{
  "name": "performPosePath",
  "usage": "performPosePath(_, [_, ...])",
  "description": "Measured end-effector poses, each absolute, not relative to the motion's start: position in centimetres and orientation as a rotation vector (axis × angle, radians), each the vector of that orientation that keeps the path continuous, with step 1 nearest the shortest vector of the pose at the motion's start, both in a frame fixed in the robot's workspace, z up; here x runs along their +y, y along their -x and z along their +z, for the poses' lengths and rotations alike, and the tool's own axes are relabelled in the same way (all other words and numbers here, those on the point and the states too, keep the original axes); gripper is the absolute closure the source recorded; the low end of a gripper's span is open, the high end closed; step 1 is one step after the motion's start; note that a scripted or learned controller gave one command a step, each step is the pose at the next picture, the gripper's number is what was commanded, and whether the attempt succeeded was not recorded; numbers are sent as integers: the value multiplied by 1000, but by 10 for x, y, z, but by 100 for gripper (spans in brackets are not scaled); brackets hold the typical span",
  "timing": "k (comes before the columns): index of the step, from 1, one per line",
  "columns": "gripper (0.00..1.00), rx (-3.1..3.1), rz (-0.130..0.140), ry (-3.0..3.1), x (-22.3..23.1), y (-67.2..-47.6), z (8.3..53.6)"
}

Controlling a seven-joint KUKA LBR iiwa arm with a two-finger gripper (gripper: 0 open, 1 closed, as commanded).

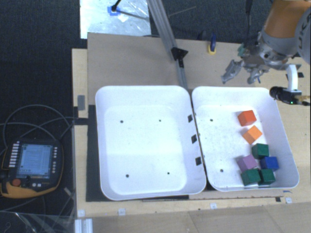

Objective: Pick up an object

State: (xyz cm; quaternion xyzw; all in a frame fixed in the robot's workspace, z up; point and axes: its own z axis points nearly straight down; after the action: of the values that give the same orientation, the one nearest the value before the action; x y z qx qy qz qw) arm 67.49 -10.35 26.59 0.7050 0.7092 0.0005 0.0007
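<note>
Green blocks point(257, 176) crowd the right bin's point(228, 183) lower-right corner with blue, purple and 2 orange ones, likely pushed there. My end effector point(245, 72) hangs released over bare bench point(131, 57) at upper right, grasping nothing. Its wrist is cut off by the frame.

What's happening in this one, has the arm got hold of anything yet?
Not yet. The gripper hangs open above the bench, just past the far rim of the right bin, with nothing between its fingers. The blocks lie along that bin's right side: an orange-red block, a lighter orange block, then a green, purple and blue cluster.
</note>
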Motion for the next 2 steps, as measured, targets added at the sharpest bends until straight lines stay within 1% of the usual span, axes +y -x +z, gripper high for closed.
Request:
performPosePath(1, [0,2227,1,-2214,-104,-675,266])
performPosePath(2, [0,2226,-3,-2218,-103,-674,225])
